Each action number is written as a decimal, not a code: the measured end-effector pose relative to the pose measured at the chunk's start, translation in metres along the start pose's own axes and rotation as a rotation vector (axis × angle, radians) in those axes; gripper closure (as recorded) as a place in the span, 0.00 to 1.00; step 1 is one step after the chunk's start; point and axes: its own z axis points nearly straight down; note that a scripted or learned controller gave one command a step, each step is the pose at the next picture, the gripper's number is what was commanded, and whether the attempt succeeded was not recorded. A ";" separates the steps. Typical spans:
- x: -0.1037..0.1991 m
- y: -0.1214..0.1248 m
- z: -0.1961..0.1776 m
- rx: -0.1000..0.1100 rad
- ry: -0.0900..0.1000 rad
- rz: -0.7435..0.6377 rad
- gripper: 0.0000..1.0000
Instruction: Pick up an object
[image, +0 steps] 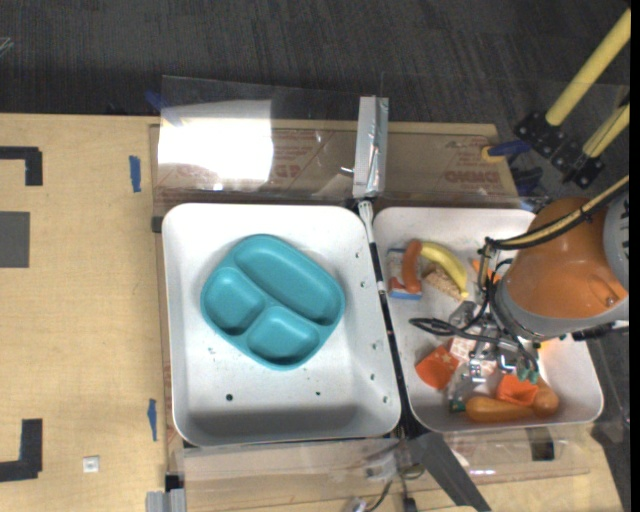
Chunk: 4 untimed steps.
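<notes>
Nearest the camera, an orange carrot (505, 406) is laid lengthwise left to right in the right bin (585, 385), just below the gripper (482, 352), whose grip state cannot be told.

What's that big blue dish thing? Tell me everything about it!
The teal divided plate looks like smooth plastic, oval with rounded edges. It has three hollow sections: one long one across the top, two smaller ones below. It lies flat, turned at a slant, in the middle of the left white bin, resting on the bin's floor, nothing in it.
</notes>
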 end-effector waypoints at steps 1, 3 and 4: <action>-0.101 0.024 0.002 -0.001 -0.002 0.053 0.00; -0.146 0.030 0.003 -0.002 0.000 -0.264 0.00; -0.096 -0.016 0.002 0.000 0.001 -0.181 0.00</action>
